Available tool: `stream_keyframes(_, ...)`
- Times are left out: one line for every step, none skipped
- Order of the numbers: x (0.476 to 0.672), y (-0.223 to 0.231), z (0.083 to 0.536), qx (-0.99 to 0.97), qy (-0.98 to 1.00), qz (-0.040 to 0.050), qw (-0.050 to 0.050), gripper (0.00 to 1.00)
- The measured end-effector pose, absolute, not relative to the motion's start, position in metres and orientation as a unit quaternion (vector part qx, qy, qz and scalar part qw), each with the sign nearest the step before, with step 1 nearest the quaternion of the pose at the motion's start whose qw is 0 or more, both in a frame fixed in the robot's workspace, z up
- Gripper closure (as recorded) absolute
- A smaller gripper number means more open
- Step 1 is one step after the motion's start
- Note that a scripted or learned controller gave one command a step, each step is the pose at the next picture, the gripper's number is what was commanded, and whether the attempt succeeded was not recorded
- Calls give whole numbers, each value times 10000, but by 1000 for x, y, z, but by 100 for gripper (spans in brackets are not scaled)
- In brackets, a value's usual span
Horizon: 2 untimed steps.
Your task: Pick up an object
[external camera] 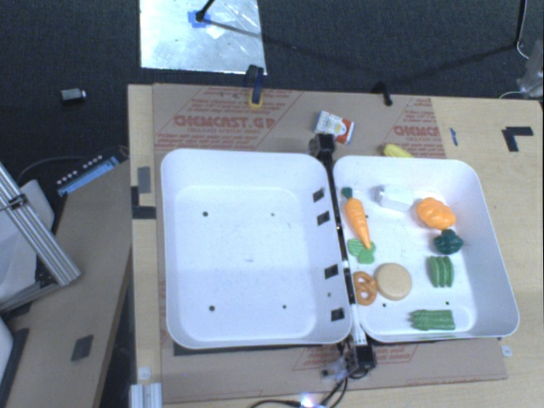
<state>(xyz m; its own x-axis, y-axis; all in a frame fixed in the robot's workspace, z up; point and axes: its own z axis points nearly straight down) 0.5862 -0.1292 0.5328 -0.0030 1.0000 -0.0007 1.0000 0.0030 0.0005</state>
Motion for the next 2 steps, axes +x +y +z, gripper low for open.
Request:
stream_keyframes(670,-139,533,7053,7089,3,6,100)
stream_keyframes(612,-115,537,7050,7092,16,15,100)
